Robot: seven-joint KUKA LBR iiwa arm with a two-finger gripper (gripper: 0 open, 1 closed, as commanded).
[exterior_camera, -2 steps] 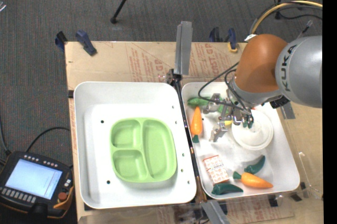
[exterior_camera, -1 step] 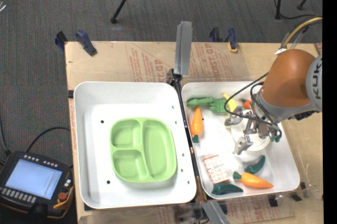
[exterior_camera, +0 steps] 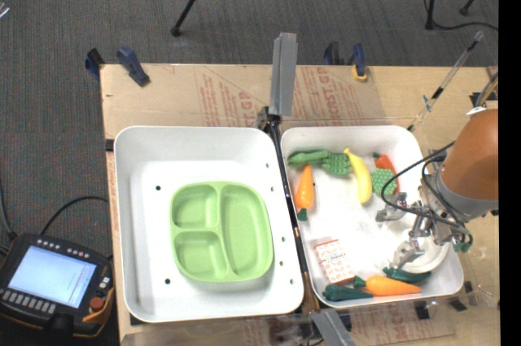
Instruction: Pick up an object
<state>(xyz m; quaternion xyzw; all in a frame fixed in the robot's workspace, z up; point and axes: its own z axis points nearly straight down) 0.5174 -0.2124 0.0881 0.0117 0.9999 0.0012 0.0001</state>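
The right bin (exterior_camera: 407, 137) holds several toy foods. An orange carrot (exterior_camera: 304, 190) lies by its left wall, and a green vegetable (exterior_camera: 326, 161) and a yellow banana (exterior_camera: 359, 177) lie near the back. A second carrot (exterior_camera: 381, 285) with a green top rests along the front wall, next to a small red-and-white box (exterior_camera: 332, 256). My gripper (exterior_camera: 411, 252) hangs low over the bin's front right corner, directly above a white rounded object (exterior_camera: 430, 261). The wrist hides part of that object.
The left bin (exterior_camera: 130, 173) contains a light green divided plate (exterior_camera: 221, 232). A small orange piece (exterior_camera: 384, 164) and a green round piece (exterior_camera: 385, 183) sit near the right bin's back right. Cables trail from the wrist. A teach pendant (exterior_camera: 53, 279) lies at the lower left.
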